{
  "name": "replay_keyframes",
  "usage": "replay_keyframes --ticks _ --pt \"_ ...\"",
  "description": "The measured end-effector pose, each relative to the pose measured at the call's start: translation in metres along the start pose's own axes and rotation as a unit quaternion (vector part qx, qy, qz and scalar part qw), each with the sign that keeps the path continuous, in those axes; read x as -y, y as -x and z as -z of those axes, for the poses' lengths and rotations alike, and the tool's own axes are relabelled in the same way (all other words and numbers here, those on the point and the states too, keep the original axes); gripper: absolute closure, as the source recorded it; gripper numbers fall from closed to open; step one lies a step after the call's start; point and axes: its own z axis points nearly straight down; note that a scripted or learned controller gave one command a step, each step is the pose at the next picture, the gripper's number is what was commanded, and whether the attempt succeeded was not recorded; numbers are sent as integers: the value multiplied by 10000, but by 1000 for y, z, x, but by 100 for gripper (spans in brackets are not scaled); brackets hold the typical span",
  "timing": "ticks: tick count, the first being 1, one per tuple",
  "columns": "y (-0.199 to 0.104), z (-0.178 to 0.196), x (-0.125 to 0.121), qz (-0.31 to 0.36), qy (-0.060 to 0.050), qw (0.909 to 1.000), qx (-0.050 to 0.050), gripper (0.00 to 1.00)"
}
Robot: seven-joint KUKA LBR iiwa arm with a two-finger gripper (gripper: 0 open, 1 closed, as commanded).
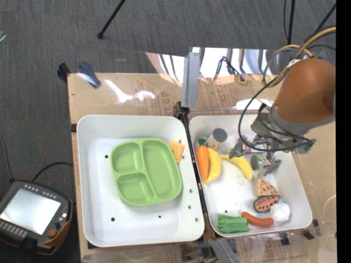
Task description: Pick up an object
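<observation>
My gripper [263, 162] hangs under the orange wrist band [304, 92] over the right bin [299, 188], low in its middle-right part. It sits just right of a yellow banana [241, 165] and just above a toast wedge [265, 187]. Nothing shows as held. Left of the banana lie an orange carrot [203, 162] and a second yellow fruit [214, 165]. A small grey and cream cup [218, 137] stands near the bin's back left.
The bin's front part holds a watermelon slice [266, 203], a red sausage [258, 219], a green toy [232, 223] and a white crumpled item [281, 212]. The left bin [98, 212] bears a green divided plate [145, 171] and a yellow cheese wedge [177, 149]. A pendant [33, 212] lies on the floor at left.
</observation>
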Motion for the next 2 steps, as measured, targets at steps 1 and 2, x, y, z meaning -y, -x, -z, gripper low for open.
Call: replay_keyframes --ticks 1,2 --pt "9 -74 -63 36 35 10000 -14 0" --pt "-49 -71 -43 59 8 10000 -5 0"
